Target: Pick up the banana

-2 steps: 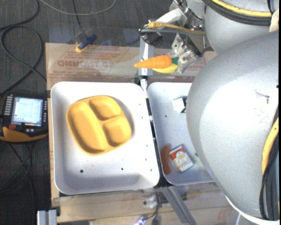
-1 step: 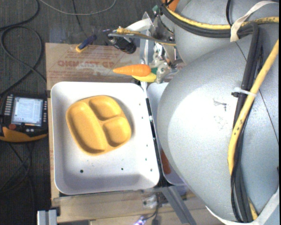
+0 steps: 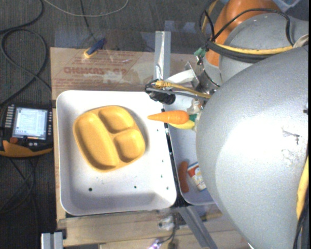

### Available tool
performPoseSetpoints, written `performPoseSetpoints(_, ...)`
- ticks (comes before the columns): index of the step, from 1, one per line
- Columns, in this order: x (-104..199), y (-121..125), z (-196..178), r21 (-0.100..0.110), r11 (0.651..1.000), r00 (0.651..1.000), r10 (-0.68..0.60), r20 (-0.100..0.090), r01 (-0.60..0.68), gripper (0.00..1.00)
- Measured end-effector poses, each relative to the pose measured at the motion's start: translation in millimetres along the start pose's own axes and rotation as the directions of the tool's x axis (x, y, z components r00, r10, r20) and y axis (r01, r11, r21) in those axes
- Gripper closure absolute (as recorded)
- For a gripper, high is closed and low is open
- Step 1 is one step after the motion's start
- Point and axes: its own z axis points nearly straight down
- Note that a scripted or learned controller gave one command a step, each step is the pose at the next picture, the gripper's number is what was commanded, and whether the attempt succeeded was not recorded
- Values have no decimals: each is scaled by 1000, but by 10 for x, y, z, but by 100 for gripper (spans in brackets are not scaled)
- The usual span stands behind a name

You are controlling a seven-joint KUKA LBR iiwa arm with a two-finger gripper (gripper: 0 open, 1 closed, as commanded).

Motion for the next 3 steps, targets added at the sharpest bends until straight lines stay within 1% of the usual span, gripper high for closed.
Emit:
performPoseSetpoints(1,353,-1266,-361,2,1000,1000,-21,-2,21,100)
performPoseSetpoints(2,-15,-935,-1058,1,1000,1000,-1,-2,1,100)
performPoseSetpoints(3,685,-1387,-424,1,1000,1000,-2,-1,2,100)
